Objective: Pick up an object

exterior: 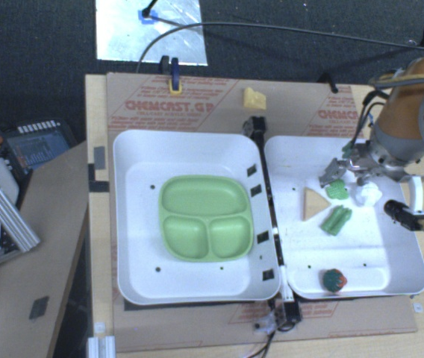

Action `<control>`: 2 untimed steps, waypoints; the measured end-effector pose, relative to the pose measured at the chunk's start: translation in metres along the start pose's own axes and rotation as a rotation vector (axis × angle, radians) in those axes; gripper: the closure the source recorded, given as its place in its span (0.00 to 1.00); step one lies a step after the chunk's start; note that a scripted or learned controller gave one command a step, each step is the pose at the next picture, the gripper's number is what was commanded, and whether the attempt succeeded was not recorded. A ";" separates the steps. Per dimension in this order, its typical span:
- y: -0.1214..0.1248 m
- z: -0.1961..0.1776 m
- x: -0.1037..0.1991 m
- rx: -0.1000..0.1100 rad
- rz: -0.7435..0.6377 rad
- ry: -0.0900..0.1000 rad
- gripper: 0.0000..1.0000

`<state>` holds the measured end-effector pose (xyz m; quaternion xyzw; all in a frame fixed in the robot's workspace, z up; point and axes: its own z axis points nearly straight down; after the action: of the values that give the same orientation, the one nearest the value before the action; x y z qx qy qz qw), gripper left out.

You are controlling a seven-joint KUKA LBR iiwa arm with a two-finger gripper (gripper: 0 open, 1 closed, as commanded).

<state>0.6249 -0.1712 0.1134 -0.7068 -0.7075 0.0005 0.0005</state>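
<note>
My gripper (344,171) hangs over the far part of the right bin (406,274), on the grey arm that carries an orange band (421,77). Directly under its near side lies a small green piece (337,192), close to the gripper or touching it; I cannot tell which. A longer ridged green piece (337,220) lies a little nearer to the camera. To their left a tan wedge (314,202) rests flat on the bin floor. A small white object (367,195) sits just right of the small green piece. A round green-and-red ball (334,280) sits near the bin's front wall.
The left bin (133,200) holds a light-green divided plate (204,217). A black clip-lined divider (264,200) runs between the bins. A yellow block (254,98) lies on the cardboard behind them. A black part with a cable (404,215) hangs over the right bin's right side.
</note>
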 end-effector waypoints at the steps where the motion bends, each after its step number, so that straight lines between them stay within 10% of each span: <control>1: 0.001 0.029 0.000 -0.003 0.000 -0.001 0.00; 2: 0.002 0.017 0.000 -0.008 -0.001 -0.002 1.00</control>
<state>0.6271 -0.1712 0.0965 -0.7065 -0.7077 -0.0015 -0.0031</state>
